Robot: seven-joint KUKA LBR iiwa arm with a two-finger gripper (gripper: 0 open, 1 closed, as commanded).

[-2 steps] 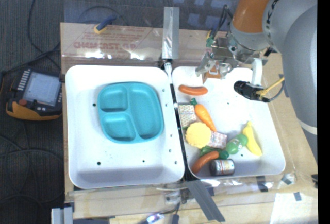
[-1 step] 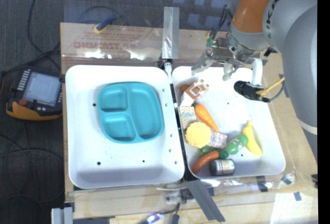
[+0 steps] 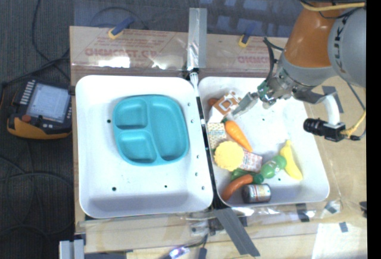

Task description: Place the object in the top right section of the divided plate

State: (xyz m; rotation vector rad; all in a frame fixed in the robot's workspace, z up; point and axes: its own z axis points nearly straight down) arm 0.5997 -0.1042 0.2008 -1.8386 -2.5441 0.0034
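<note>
We're having a hard time reading the tool (image 3: pixel 238 108): it's reaching down over the right bin (image 3: pixel 309 189) near the carrot (image 3: pixel 237 133), too blurry to tell its state. The teal divided plate (image 3: pixel 150 128) is sitting in the left bin (image 3: pixel 95 183).

Teal divided plate (image 3: pixel 150 128) in left bin (image 3: pixel 95 180); arm's fingers (image 3: pixel 238 108) over right bin's (image 3: pixel 309 189) toys.
</note>
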